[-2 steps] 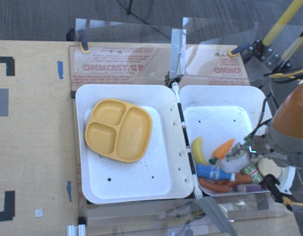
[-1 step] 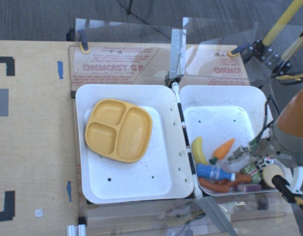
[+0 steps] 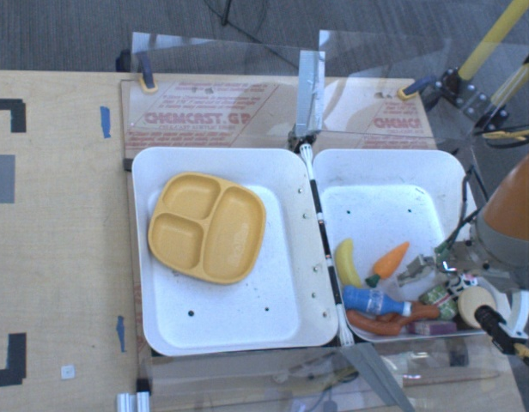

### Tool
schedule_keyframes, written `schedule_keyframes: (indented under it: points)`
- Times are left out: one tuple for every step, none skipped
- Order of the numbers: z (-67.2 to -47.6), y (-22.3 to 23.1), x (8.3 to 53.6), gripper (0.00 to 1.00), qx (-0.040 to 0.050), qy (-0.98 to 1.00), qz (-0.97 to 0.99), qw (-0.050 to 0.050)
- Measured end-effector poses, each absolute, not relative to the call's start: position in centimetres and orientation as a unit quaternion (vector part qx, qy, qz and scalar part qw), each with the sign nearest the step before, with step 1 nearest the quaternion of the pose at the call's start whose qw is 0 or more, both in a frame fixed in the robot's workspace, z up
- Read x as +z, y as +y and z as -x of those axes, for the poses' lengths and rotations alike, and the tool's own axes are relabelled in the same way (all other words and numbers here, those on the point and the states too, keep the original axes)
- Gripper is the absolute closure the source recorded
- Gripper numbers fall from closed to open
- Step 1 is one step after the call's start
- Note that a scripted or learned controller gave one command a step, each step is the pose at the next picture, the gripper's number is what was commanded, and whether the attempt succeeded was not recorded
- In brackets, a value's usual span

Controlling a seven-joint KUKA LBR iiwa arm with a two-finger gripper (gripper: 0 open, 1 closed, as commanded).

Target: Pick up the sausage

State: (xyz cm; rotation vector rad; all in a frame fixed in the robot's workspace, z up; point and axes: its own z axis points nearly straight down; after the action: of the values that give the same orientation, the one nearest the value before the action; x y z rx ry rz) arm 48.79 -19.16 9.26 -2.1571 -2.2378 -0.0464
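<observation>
Right of the sausage: gripper [image 3: 438, 263] sits over the right bin's near-right corner, up from the sausage's right end.
Gripper state: we can't tell; wrist clutter hides it.
Arm: grey with an orange band [image 3: 515, 204], comes in from the right of the sausage.
Sausage: [image 3: 378, 323] lies flat along the near wall of the right bin [image 3: 376, 174], long axis running left-right, reddish-brown.
Nearest neighbour: blue bottle [image 3: 373, 301] lies touching or just beside the sausage, on its far side, roughly parallel.
Beyond that: carrot [image 3: 390, 260] and banana [image 3: 347, 263] are further up from the sausage, clear of it.
At the sausage's right end: a pile of small items, too jumbled for us to name.
Left of the sausage: left bin [image 3: 221, 329] with yellow divided plate [image 3: 207, 227], well apart.
Handling, our read: likely a light toy, smooth and rounded, so it may roll or squirt out of a pinch.
Grasp point, our call: mid-length, jaws across the short axis.
Risk: the bin wall on one side and the bottle on the other leave little finger room; we'd expect a nudge on the bottle.
</observation>
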Motion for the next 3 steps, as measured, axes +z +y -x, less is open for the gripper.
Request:
schedule_keyframes:
  points:
    - [-48.80, -19.16, 9.25, 0.00, -0.0150, -0.720, 0.694, 0.016]
    - [-48.82, -19.17, 9.25, 0.00, -0.0150, -0.720, 0.694, 0.016]
    - [-48.83, -19.17, 9.25, 0.00, -0.0151, -0.720, 0.694, 0.016]
